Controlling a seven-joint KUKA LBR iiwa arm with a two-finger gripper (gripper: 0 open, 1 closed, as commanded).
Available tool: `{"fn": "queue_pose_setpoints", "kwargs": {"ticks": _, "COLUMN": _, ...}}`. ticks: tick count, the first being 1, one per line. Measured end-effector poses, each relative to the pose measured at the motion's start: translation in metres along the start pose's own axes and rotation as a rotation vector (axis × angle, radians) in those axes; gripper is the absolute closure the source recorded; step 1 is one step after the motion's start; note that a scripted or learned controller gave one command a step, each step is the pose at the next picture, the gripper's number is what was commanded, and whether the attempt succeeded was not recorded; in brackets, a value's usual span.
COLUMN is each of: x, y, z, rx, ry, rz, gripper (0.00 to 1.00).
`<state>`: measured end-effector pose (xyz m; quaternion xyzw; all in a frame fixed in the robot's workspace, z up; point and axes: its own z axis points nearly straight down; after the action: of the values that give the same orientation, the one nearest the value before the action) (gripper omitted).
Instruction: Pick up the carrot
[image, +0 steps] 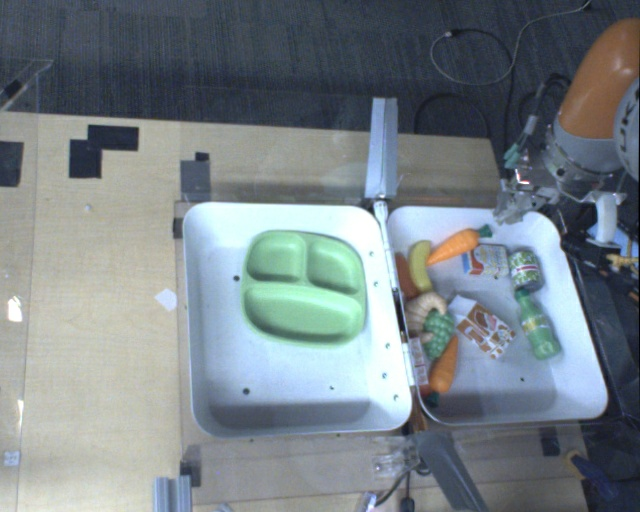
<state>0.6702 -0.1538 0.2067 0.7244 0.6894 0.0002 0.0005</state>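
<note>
The grey two-finger gripper (513, 203) hangs over the right white bin's (585, 385) far edge, finger state unclear, near the orange tapered carrot (453, 246) lying inside by a yellow-green banana (420, 266).

The arm (600, 90) is cut off by the edge at 2 o'clock. The gripper (512, 205) is too small and blurred to read. The can (524, 268) label is illegible.

**A robot test bench in a lab**

A pale wooden bench (100, 300) carries two white bins (200, 330) clamped by metal brackets (381, 150), black tape markers (100, 145), loose cables (480, 50) over dark carpet (200, 50), toy food as props.
</note>
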Motion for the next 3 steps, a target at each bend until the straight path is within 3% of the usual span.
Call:
{"fn": "queue_pose_setpoints", "kwargs": {"ticks": 1, "x": 0.038, "y": -0.059, "z": 0.114, "rx": 0.002, "ry": 0.002, "rz": -0.171, "gripper": 1.0}}
{"fn": "queue_pose_setpoints", "kwargs": {"ticks": 2, "x": 0.037, "y": -0.059, "z": 0.114, "rx": 0.002, "ry": 0.001, "rz": -0.171, "gripper": 0.0}}
{"fn": "queue_pose_setpoints", "kwargs": {"ticks": 3, "x": 0.042, "y": -0.019, "z": 0.119, "rx": 0.077, "ry": -0.002, "rz": -0.137, "gripper": 0.0}}
